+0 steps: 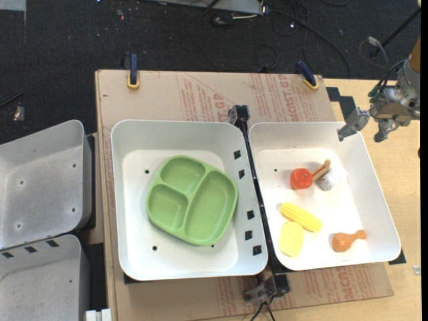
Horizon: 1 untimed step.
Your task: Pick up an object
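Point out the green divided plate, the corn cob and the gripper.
green divided plate (192, 200): camera view, central ridge.
corn cob (300, 217): camera view, mid-length of the cob.
gripper (364, 129): camera view, midway between fingertips.

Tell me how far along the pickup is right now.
Nothing looks done yet. The gripper hangs open above the top right corner of the right bin, with nothing between its fingers. The red toy, corn cob, yellow piece and orange piece all lie on that bin's floor. Left to do: descend, close on one, and lift.
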Tool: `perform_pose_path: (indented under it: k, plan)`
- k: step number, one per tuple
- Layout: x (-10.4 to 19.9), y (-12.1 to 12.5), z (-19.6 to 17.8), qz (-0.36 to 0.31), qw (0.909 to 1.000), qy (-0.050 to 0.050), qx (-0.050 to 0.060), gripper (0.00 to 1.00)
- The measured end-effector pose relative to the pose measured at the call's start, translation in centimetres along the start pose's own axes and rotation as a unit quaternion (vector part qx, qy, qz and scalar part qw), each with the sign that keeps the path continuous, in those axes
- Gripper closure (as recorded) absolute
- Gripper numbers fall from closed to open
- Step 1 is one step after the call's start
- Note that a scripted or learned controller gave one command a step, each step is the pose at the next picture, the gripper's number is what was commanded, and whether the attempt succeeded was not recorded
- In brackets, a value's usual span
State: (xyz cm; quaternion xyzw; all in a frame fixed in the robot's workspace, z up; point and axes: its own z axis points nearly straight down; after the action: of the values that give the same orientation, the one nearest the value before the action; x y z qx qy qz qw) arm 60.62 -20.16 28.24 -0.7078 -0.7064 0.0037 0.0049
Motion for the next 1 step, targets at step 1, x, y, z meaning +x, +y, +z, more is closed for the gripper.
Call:
perform_pose_path:
  k: [1]
  plan:
    - [0.11, 0.18, -0.82, -0.002, 1.0, -0.001, -0.006, 0.0]
